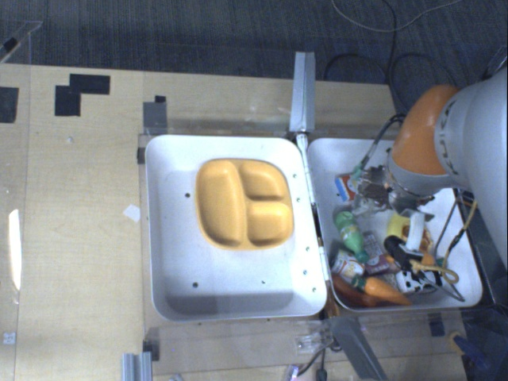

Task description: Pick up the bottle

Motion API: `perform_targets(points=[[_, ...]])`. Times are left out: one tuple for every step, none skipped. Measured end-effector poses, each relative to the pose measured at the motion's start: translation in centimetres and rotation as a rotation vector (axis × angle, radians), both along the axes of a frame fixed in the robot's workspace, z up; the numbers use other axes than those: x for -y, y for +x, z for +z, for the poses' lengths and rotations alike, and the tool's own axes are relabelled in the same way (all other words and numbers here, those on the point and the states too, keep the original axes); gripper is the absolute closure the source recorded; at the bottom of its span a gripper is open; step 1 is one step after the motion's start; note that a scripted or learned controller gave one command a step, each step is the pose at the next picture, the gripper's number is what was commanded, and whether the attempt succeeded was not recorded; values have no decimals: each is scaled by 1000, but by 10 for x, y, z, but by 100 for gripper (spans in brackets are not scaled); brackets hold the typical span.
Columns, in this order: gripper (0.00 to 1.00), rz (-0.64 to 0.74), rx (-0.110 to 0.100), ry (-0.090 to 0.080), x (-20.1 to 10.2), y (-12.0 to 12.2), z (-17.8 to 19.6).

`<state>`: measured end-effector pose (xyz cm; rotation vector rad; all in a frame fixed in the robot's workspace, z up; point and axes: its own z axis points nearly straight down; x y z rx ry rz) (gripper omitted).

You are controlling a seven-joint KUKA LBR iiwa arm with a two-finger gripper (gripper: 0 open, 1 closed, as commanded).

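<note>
Arm low over the cluttered right bin, bottle lying just beside it.

The gripper (371,199) sits down among the clutter in the right bin (325,159), and how it stands, or whether it has hold of anything, cannot be told. The green bottle (349,230) lies just below and left of it. A yellow divided tray (243,202) rests in the left bin (171,236).

The grey arm (476,125) reaches in from the right edge, its orange band (421,137) sitting just above the wrist. The wrist bends downward, with the gripper (373,193) low at its end, its details hard to make out.
</note>
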<state>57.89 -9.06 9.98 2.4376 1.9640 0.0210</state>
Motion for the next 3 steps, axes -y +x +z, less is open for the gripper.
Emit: perform_targets(points=[[0, 0, 0, 0, 0, 0, 0], [100, 4, 2, 2, -1, 2, 10], [100, -101, -16, 1, 29, 20, 30]])
